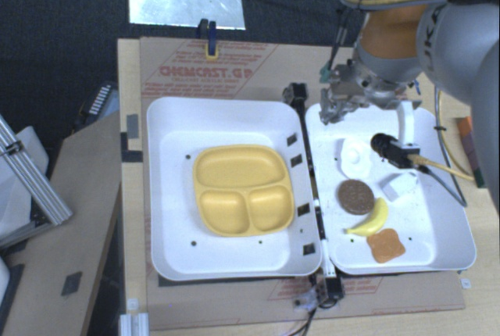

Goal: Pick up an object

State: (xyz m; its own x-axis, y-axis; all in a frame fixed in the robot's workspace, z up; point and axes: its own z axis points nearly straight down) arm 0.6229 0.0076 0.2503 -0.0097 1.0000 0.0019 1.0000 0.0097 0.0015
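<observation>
The bench (133, 76) carries two white bins. The right bin (453, 248) holds the small things, and the claw (337, 104) hangs over its back left corner. I cannot tell if it is gripping anything. The brown cookie (355, 196), the banana (370, 220) and the orange piece (386, 246) lie toward the front, well apart from the claw. The banana's long side slants.

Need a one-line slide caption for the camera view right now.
KUKA arm's gripper hovers over right bin holding cookie, banana, toast; yellow tray in left bin.
</observation>
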